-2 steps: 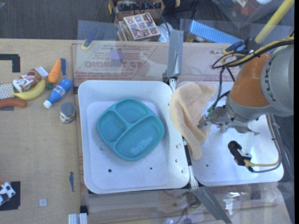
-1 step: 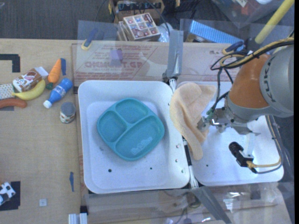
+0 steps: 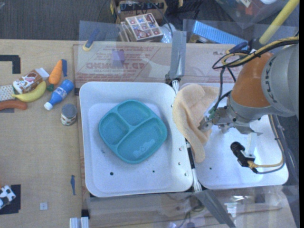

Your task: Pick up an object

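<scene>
1. Arm (image 3: 266, 84): grey with an orange band, over the right bin (image 3: 266, 175).
2. Gripper (image 3: 207, 122): low at the yellow cloth (image 3: 192, 118); whether it is apart or closed cannot be told.
3. Yellow cloth: draped over the divide between the bins.
4. Teal divided plate (image 3: 133, 131): flat in the left bin (image 3: 95, 175).
5. Banana (image 3: 29, 94), bottle (image 3: 59, 94), carrot (image 3: 56, 71): on the bench, left.

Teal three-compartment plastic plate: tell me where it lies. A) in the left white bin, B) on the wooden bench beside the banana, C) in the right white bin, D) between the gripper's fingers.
A: the teal three-compartment plastic plate lies flat on the floor of the left white bin, apart from the arm.
</scene>
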Action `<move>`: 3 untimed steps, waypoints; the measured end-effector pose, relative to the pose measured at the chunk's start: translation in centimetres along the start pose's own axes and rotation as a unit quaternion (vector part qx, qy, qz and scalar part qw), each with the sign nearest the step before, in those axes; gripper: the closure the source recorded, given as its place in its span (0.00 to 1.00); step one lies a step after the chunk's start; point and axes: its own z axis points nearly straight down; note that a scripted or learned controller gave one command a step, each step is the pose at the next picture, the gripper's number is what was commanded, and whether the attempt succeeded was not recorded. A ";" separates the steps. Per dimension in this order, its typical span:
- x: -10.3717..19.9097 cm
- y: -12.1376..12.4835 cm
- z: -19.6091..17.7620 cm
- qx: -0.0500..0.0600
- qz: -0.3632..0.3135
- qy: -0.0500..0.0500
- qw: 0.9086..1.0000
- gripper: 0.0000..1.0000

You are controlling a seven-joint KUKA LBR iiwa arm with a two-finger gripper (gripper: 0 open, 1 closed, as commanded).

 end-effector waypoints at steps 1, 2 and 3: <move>0.3 -0.5 -0.1 -0.001 -0.115 0.000 0.993 0.00; 0.1 -0.4 -1.1 -0.003 -0.112 0.001 0.994 1.00; 3.7 2.0 -14.6 0.004 -0.221 0.002 0.975 1.00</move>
